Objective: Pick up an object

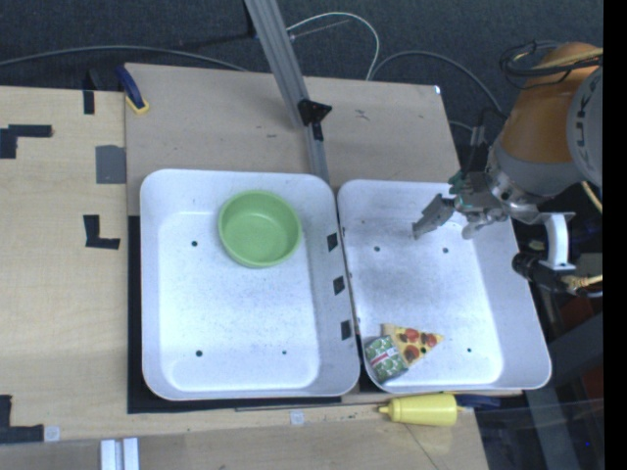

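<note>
- Yellow bottle (423, 410) lying on the bench, just outside the right bin's (509, 360) near rim.
- Pizza-slice toy (400, 348) flat in that bin's near left corner.
- Gripper (453, 222) above the far end, fingers spread, holding nothing.
- Green bowl (259, 228) in the left bin (167, 360).

A robotics lab: taped plywood bench (59, 262), white bins (157, 262), loose cables (343, 23).

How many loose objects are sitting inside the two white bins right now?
2. A green bowl sits in the left bin, toward its far side. A toy pizza slice lies in the right bin's near left corner.
</note>
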`<state>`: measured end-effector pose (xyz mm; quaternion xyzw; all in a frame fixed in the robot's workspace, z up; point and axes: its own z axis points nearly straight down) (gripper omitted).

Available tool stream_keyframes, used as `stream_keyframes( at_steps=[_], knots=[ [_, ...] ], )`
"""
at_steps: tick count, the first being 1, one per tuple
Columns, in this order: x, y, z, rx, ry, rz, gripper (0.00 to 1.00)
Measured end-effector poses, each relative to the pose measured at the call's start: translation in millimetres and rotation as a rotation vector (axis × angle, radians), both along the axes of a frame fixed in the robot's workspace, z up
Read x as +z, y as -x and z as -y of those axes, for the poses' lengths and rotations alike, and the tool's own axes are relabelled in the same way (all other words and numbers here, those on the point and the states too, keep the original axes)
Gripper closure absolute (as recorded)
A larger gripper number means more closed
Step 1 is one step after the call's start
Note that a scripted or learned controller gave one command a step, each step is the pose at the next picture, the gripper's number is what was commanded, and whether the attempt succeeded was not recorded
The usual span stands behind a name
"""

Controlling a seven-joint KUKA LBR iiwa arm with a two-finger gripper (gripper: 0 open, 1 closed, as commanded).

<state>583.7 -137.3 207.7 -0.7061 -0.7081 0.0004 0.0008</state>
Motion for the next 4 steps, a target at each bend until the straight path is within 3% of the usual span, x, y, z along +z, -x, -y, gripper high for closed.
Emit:
stream_keyframes(
  at_steps=[1, 3, 4],
  knots=[
    [0.1, 0.0, 0.0, -0.001, 0.0, 0.0, 0.0],
    [-116.6, 4.8, -9.0, -0.001, 0.0, -0.006, 0.0],
    [-103.3, 3.3, -9.6, 0.0, 0.0, -0.002, 1.0]
  ],
)
